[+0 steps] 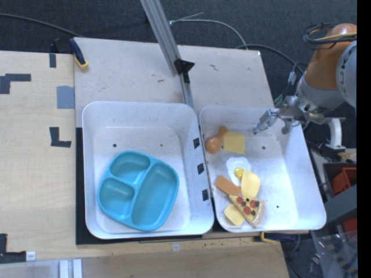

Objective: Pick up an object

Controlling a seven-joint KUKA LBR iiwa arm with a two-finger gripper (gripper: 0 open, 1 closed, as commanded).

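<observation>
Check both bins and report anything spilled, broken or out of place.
Nothing stands out. The blue divided plate lies flat in the left bin. The toy food, including a pizza slice, a fried egg and a yellow cheese square, lies loose in the right bin. The hand sits above that bin's far edge.

Around my reach: dark carpeted floor (243, 4) at top, thin cables (220, 25) trailing over it. Pale scuffed bench board (133, 74) under my bins, with a light wood tabletop (35, 172) on the left carrying grey and dark tape marks (65, 96). Slanted aluminium rail (159, 25) crosses from the top to a black bracket (184, 66). Blue-yellow clamp (78, 54) on the board corner. Even, soft light.
</observation>
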